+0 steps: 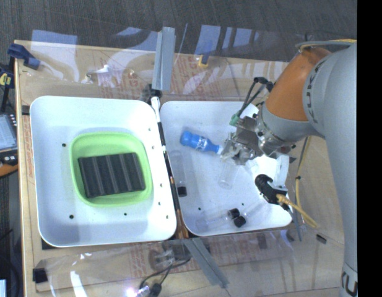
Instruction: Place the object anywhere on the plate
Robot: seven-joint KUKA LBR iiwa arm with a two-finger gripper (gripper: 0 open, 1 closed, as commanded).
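Gripper (235,148) over right white bin (206,113), beside blue-capped clear plastic bottle (199,142); finger state unreadable. You centre on the bottle before closing. Then carry to the green plate holding a dark ribbed block (110,172).

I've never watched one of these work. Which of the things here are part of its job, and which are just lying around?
Part of the job:
- green plate, in the left bin
- blue-capped bottle, in the right bin
- gripper, just right of that bottle

Lying about:
- clear tube with a black cap
- small black piece
- dark ridged block on the plate

Two white bins (45,166), one green plate (110,146), one blue bottle (199,142), one clear black-capped bottle (223,216).
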